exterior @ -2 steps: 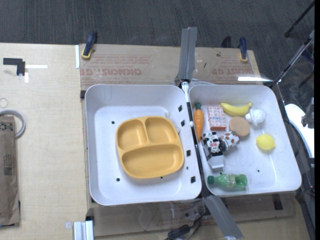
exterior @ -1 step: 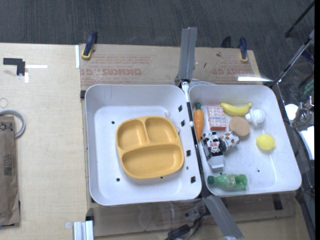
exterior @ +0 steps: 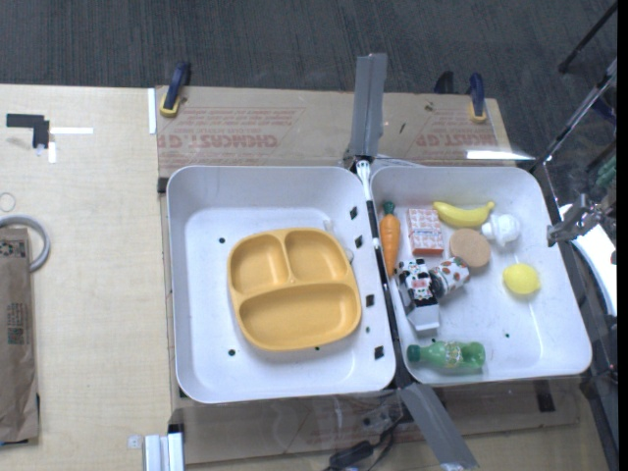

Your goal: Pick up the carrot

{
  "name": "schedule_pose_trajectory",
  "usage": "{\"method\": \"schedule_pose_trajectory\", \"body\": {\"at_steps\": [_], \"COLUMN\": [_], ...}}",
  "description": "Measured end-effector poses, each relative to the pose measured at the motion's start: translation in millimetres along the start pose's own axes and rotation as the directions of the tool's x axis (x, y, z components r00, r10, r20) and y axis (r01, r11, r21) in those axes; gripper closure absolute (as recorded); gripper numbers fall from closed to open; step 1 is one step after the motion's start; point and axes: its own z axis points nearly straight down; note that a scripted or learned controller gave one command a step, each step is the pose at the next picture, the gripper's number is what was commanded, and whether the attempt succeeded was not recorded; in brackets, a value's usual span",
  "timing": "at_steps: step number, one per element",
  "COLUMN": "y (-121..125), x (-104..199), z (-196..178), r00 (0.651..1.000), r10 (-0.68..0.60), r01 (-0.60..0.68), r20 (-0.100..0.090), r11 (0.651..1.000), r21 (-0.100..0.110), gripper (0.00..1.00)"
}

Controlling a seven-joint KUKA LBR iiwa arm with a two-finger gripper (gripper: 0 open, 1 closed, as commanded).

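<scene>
The carrot (exterior: pixel 390 241) lies in the right bin (exterior: pixel 549 356), hard against that bin's left wall, next to the divider between the two bins. Its long axis runs nearly straight up and down the camera view, along the wall: the green top points toward the far edge of the bench (exterior: pixel 88 292), and the orange body tapers toward the near edge, ending just above a black-and-white cow-patterned toy (exterior: pixel 420 285).

Just to the carrot's right is a small pink-and-white box (exterior: pixel 424 231), close to it but whether the two touch cannot be told. Further right lie a banana (exterior: pixel 463 212), a tan round disc (exterior: pixel 471 249) and a white object (exterior: pixel 503 230) beside it. A yellow lemon (exterior: pixel 521 280) sits alone toward the bin's right side, well apart from the carrot. A green bottle (exterior: pixel 449 355) lies on its side along the bin's near wall, below the cow-patterned toy.

The left bin (exterior: pixel 196 351) holds a yellow divided plate (exterior: pixel 291 289) with three compartments, roughly in the bin's middle.

At the right edge of the view, some grey metal parts (exterior: pixel 579 219) reach in over the right bin's rim (they may belong to the arm, though too little shows to be sure). How far the tool is open, and whether it has hold of anything, cannot be told. The carrot rests untouched in its bin.
</scene>
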Motion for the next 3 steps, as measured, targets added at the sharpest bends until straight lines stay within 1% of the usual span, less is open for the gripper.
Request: {"method": "schedule_pose_trajectory", "body": {"at_steps": [1, 2, 3], "y": [24, 10, 12], "x": [-34, -32, -38], "z": [-58, 17, 114], "r00": [0.967, 0.884, 0.779], "r10": [0.255, 0.468, 0.627], "r01": [-0.255, -0.468, -0.627], "r20": [0.001, 0.000, 0.001], "r11": [0.967, 0.884, 0.779], "r21": [-0.002, 0.001, 0.002], "gripper": [0.00, 0.00, 0.00]}}
